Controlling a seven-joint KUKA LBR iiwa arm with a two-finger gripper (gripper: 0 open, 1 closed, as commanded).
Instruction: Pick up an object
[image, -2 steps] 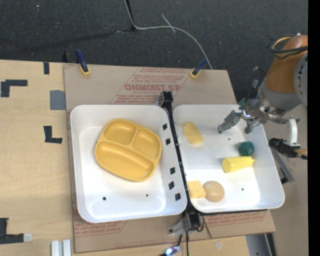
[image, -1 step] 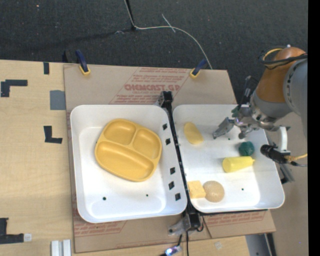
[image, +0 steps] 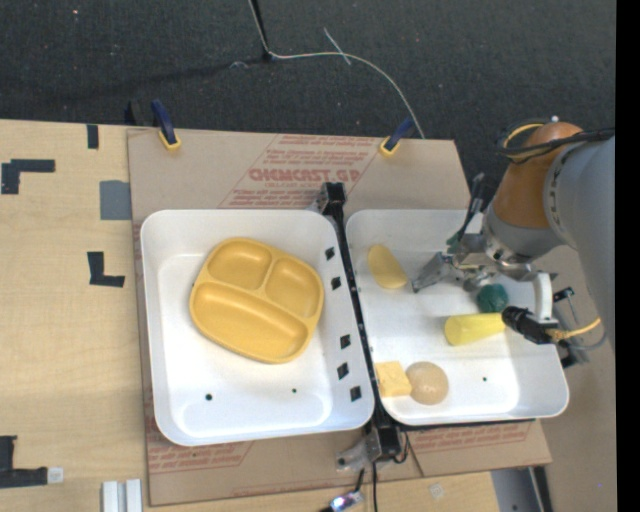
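The gripper (image: 448, 272) hangs low in the right bin (image: 540, 405), fingers spread open and holding nothing, just beside the green ball (image: 491, 297); picking is not yet done.

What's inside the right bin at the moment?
The right bin holds a pale yellow lump, a yellow cylinder, a yellow block, a beige ball and a green object. The gripper partly covers the green object.
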